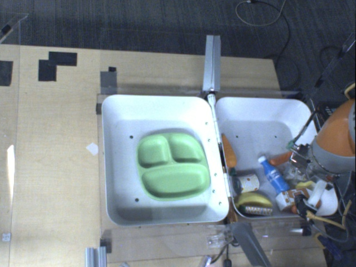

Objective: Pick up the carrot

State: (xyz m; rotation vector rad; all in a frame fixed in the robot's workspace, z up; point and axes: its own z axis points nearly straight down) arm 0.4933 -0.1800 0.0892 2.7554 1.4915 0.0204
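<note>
The camera view looks down on a wooden bench (50, 166) with two shallow white bins side by side. The left bin (119, 149) holds a green plate (173, 166) with three compartments; the plate lies flat near the middle of this bin, and nothing is seen lying on it.

The right bin (261, 121) holds the small things, and all of them are crowded in its near half. The carrot (228, 151) lies against the left wall of this bin, just beside the divider between the two bins. It is long and orange, and it points along the wall, with one end toward the far side and the other toward the near side. Just below it there is a small white box (249, 182), and below this a yellow banana (254, 199) at the near edge of the bin. A blue bottle (273, 175) with a white cap lies tilted near the middle of the bin's near half, to the right of the carrot and apart from it.

The arm (336, 138) comes in from the right, with its orange band over the right edge of the right bin. The gripper (303, 174) is low over the right part of this bin, near the blue bottle and well apart from the carrot. Whether the claw is open or closed one cannot tell, because the wrist and cables hide it. The carrot is not touched by it.
</note>
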